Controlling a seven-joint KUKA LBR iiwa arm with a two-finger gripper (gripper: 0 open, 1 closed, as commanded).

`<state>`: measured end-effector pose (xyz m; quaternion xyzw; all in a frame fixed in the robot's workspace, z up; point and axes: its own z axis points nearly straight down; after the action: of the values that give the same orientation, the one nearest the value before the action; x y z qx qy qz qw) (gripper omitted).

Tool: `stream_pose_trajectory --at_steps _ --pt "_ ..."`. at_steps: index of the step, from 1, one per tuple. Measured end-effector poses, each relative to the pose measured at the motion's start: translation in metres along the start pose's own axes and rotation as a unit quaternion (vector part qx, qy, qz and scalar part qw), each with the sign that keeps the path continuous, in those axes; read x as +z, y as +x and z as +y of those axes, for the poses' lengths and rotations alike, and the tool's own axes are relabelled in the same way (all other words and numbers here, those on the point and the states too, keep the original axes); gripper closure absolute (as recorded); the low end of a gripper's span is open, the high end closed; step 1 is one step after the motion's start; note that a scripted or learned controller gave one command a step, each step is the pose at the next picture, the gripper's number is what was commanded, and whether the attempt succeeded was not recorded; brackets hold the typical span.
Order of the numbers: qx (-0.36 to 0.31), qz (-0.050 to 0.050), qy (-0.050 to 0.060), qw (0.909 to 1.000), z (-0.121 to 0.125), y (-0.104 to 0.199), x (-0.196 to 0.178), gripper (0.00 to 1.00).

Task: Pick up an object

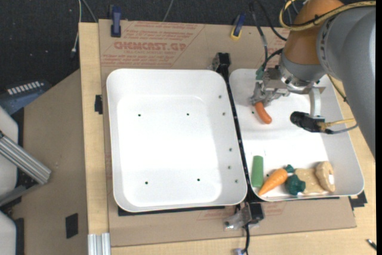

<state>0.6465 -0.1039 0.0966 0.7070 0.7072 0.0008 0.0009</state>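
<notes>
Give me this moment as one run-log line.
arm: over right bin | gripper: low, at small orange-red piece | grasp: unconfirmed | near edge: green stick, carrot | left bin

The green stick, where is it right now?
The green stick stands in the right bin, near its front left corner, just left of the toy carrot and well below the tool.

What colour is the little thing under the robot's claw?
Orange-red, seen in the camera view.
</notes>
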Motion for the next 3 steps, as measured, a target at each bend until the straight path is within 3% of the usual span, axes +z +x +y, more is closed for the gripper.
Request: stream_pose_trajectory --at_steps 1,2,3 --pt "0.000 0.000 -0.001 1.0000 0.003 -0.010 -0.050 1.00" --pt "0.000 0.000 -0.002 1.0000 0.001 0.000 -0.106 1.00" --pt "0.000 0.000 -0.001 1.0000 0.002 0.000 -0.138 1.00"
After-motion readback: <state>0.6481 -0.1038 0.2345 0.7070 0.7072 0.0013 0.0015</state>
